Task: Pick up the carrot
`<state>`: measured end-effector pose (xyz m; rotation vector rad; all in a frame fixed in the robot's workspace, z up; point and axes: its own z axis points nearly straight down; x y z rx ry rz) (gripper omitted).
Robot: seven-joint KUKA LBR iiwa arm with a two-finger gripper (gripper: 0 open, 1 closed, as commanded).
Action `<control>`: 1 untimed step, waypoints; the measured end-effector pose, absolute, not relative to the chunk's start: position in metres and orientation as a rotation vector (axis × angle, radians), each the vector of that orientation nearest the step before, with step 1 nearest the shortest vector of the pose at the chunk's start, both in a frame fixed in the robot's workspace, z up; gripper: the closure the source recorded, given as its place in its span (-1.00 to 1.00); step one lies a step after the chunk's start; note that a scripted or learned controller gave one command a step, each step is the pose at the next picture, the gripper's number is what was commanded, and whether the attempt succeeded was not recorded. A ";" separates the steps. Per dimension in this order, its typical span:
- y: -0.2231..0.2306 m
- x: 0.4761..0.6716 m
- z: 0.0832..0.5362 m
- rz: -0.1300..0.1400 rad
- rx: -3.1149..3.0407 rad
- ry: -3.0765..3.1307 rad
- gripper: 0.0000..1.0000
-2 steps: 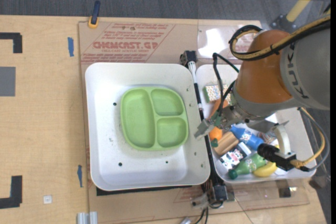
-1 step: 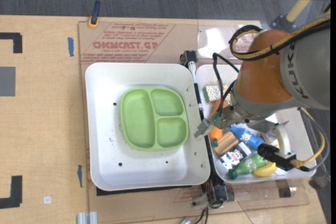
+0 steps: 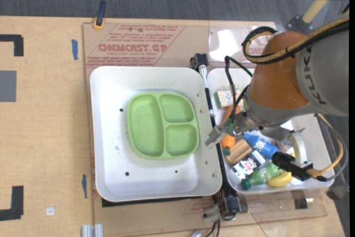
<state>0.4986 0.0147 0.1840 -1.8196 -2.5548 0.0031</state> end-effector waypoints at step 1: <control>0.015 0.499 0.184 0.003 -1.820 -2.555 -1.00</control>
